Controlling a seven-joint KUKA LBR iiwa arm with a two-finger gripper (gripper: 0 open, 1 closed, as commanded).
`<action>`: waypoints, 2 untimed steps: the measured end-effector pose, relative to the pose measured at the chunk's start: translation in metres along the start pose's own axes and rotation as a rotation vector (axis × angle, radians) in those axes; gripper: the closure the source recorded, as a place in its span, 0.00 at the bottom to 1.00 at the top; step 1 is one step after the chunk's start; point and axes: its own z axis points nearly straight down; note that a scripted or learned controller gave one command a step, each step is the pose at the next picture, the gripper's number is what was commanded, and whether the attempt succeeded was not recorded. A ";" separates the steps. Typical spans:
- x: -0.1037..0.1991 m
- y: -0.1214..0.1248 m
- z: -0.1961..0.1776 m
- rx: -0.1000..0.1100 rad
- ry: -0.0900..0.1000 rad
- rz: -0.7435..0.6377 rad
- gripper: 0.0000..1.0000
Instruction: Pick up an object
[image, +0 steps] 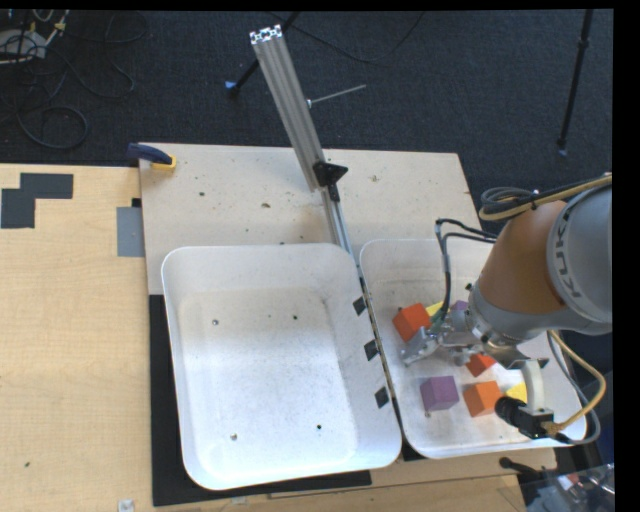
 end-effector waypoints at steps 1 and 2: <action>-0.003 0.001 -0.013 -0.005 -0.001 0.012 1.00; -0.001 -0.002 -0.056 -0.011 -0.002 0.005 1.00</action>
